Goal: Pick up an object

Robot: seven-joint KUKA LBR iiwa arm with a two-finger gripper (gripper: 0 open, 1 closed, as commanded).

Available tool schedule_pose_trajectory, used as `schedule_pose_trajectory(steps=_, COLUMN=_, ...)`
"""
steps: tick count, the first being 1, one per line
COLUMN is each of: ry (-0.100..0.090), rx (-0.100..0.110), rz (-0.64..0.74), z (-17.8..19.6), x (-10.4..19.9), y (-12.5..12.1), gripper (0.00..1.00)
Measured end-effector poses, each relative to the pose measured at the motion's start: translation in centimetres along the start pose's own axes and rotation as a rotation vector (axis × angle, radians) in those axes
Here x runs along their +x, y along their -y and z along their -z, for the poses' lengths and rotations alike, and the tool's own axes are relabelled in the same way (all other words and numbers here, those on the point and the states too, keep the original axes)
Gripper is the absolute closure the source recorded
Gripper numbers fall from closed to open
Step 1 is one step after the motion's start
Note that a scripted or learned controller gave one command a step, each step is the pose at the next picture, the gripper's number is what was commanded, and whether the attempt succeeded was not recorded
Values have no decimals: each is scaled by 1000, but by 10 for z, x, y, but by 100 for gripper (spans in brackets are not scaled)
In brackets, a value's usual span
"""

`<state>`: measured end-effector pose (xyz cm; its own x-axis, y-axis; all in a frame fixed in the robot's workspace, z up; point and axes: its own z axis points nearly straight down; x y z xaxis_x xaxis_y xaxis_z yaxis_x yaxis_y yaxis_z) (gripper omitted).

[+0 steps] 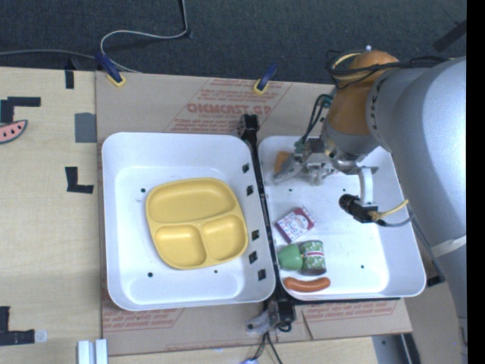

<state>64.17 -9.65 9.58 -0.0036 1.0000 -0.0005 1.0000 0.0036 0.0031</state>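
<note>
Two-finger gripper low in right white bin, grip state impossible to tell, beside small orange piece; likely nudged away, not caught.

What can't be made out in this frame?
- Gripper: blurred in the camera view, with an orange thing beside it that is too small to name.
- Small packet: label too small to read.
- Arm: covers the right bin's far right corner, hiding what lies beneath.
</note>
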Motion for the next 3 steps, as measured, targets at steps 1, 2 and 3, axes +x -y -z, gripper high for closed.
schedule_pose_trajectory(steps=1, ry=-1, rx=1, rz=1, z=9, x=1, y=0, gripper=100)
schedule_pose_trajectory(steps=2, ry=-1, rx=1, rz=1, z=9, x=1, y=0, gripper=0)
schedule_pose_trajectory(steps=3, ry=-3, rx=17, rz=-4, z=-12, x=2, y=-24, gripper=0)
